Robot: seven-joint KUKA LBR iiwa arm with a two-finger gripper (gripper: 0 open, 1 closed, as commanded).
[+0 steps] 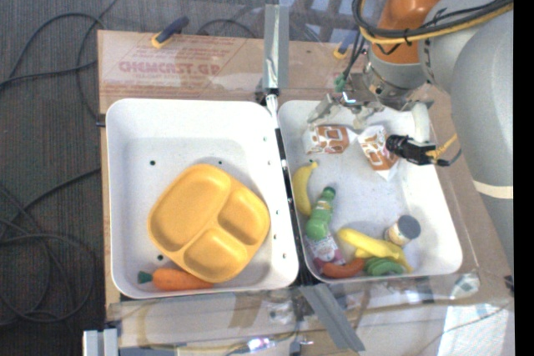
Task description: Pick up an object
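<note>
white plastic of the right bin (434, 217) is being crowded by a green bottle (321, 214) at its middle, while the gripper (355, 102) is being hung over its far rim, with finger state not discernible, presumably for descent.

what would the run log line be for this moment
arm: over right bin far end | claw: above packets, grip unclear | left bin: yellow tray, carrot | pick: not yet shown
</note>
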